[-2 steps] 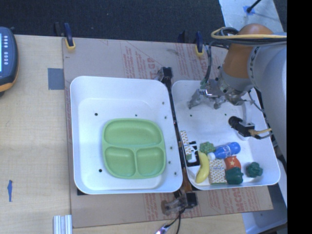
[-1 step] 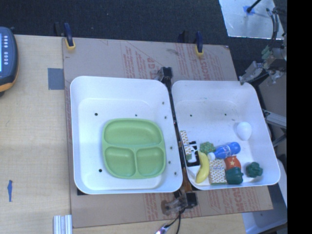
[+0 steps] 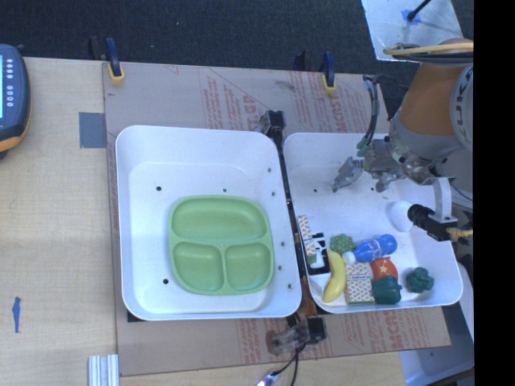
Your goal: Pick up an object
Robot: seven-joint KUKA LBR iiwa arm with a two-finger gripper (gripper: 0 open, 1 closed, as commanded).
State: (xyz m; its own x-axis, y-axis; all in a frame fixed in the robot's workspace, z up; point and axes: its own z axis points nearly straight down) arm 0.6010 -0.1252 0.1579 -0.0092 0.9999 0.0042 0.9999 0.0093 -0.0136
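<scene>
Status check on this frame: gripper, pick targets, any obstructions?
Gripper hovering over right bin, upper area, nothing between fingers. Toy pile untouched at bin's near edge. Green divided plate alone in left bin. No obstruction seen.

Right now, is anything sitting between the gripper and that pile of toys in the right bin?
Nothing visible does. The gripper hangs over bare bin floor at the far side of the right bin; the banana, blue bottle and other toys cluster at its near edge, with open white floor between.

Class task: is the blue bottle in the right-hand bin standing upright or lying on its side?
Lying on its side. The blue bottle stretches lengthwise across the right bin floor, white cap end toward the banana.
</scene>
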